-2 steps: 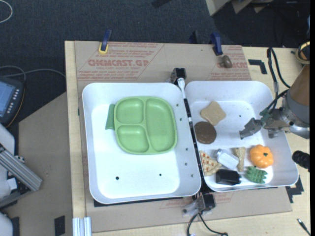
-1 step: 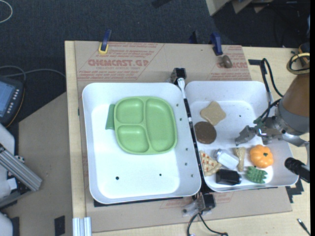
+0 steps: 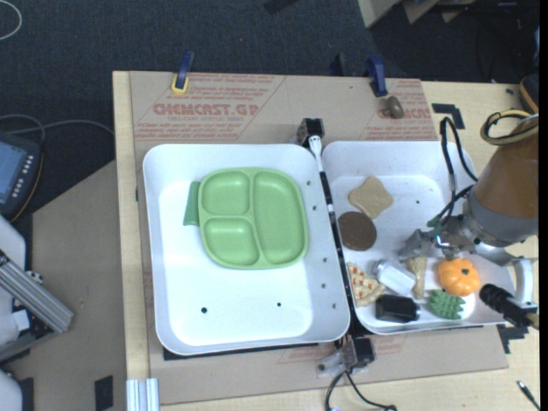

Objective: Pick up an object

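Note:
My gripper point(image 3: 421, 245) hangs low over the right bin point(image 3: 402, 163), at the end of the grey arm with its orange band point(image 3: 514, 178). It sits just above a pale food piece point(image 3: 417, 272) and left of an orange fruit point(image 3: 457, 276). A toast slice point(image 3: 370, 195) and a round brown patty point(image 3: 356, 229) lie further left in the bin. A pizza slice point(image 3: 363, 284), a white piece point(image 3: 396, 278), a black block point(image 3: 396, 308) and a green leafy piece point(image 3: 445, 304) crowd the bin's front. I see nothing lifted.
The left bin point(image 3: 171, 255) bears a green divided plate point(image 3: 253, 217). A black divider with a clamp point(image 3: 312, 132) runs between the bins. Cables point(image 3: 454, 157) trail along the right bin's far right side. Blue clamps point(image 3: 375, 75) grip the board's back edge.

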Controlling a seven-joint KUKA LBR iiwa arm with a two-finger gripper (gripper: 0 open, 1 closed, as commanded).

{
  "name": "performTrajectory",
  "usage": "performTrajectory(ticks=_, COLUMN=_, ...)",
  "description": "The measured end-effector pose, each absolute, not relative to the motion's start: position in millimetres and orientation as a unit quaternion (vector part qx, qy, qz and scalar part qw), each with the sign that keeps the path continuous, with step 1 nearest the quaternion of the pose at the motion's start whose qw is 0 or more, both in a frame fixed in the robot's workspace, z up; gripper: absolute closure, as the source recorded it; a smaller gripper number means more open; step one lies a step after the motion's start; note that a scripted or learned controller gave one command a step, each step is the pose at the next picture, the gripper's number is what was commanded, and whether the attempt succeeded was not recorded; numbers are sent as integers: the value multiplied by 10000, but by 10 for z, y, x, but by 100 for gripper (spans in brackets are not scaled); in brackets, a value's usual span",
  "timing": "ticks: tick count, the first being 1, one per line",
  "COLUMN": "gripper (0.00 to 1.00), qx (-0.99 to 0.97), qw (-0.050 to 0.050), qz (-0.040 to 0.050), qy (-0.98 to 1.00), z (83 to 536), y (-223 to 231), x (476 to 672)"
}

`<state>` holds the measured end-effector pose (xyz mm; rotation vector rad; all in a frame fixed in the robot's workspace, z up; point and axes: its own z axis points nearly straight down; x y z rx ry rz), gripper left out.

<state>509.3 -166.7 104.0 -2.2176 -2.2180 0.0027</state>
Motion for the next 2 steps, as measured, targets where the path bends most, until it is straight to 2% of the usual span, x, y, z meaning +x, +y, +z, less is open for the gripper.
performTrajectory(ticks=1, gripper=0, qx=-7070, qw=19, qz=4, qy=-7072, z=838, y=-1658, x=5092)
performTrajectory(ticks=2, gripper=100, qx=-7076, qw=5, qz=1, qy=-7067, z=949, y=-1664, x=5093)
